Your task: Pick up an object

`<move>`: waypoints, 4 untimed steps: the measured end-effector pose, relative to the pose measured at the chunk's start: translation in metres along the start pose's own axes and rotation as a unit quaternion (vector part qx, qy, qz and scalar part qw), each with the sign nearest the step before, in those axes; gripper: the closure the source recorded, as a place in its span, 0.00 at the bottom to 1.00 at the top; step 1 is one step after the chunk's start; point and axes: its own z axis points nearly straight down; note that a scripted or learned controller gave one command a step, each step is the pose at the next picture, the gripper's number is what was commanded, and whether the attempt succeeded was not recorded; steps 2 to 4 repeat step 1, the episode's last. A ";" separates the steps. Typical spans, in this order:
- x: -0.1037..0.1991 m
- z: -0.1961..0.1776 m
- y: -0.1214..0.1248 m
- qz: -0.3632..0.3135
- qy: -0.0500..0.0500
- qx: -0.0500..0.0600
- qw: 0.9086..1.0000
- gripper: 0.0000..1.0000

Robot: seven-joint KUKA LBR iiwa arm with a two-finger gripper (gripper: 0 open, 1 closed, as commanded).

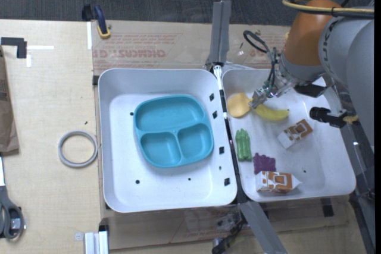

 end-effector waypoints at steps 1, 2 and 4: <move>0.012 0.000 -0.007 0.111 0.000 0.001 0.994 1.00; 0.012 0.000 -0.007 0.111 0.000 0.001 0.994 1.00; 0.012 0.000 -0.007 0.111 0.000 0.001 0.994 1.00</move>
